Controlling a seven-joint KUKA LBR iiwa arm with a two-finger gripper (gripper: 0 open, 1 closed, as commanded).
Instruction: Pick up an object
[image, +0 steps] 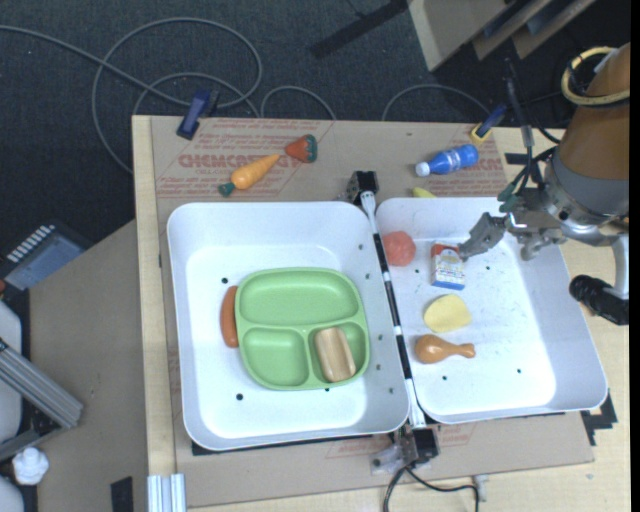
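bench (150, 300): brown board, 2 white bins (200, 240) | floor (80, 80): dark carpet, cables | gripper (497, 232): fingers spread, holding nothing

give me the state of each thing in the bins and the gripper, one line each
gripper: over the right bin, nothing seen between its fingers
small carton: lying flat in the right bin, just beside the fingers
red ball: resting near the divider
yellow piece: lying flat
toy drumstick: lying on its side
green tray: flat in the left bin
bread roll: in the tray's lower right compartment
orange sausage: beside the tray's left edge
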